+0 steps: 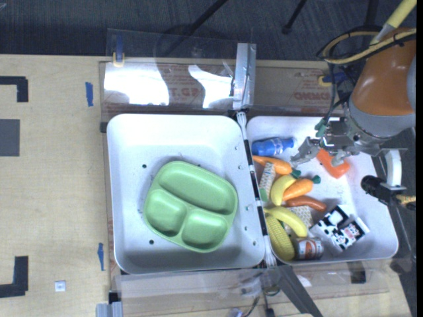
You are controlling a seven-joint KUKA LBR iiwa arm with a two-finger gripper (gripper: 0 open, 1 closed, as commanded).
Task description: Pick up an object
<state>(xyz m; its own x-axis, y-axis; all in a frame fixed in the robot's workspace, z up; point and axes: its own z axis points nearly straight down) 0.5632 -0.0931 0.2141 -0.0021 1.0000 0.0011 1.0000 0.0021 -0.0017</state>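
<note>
Two shallow white plastic bins sit side by side on the pale wooden bench, their rims rounded and glossy. The left bin [125, 144] carries a single thing: a smooth green divided plate [190, 205], oval, with three moulded compartments, lying near the bin's middle and tilted toward its front edge.

The right bin [386, 240] is crowded. Along its left wall lie a blue bottle [272, 145] on its side near the back corner, an orange carrot [272, 165] just in front of it, then a curved yellow banana [281, 188] touching a second orange carrot [301, 187]. Nearer the front edge there is another banana [291, 220], a knobbly yellow corn cob [281, 240] against the left wall, a small can [309, 248] on its side, and a black-and-white patterned carton [340, 228] toward the front right corner.

The grey arm with its orange band [383, 84] comes in over the bin's back right corner. The gripper [330, 152] hangs low over the back part of the bin, its metal fingers set apart, with an orange-red blocky object [334, 164] right at the fingertips; whether it is pinched between them or only lying beneath I cannot tell.
</note>
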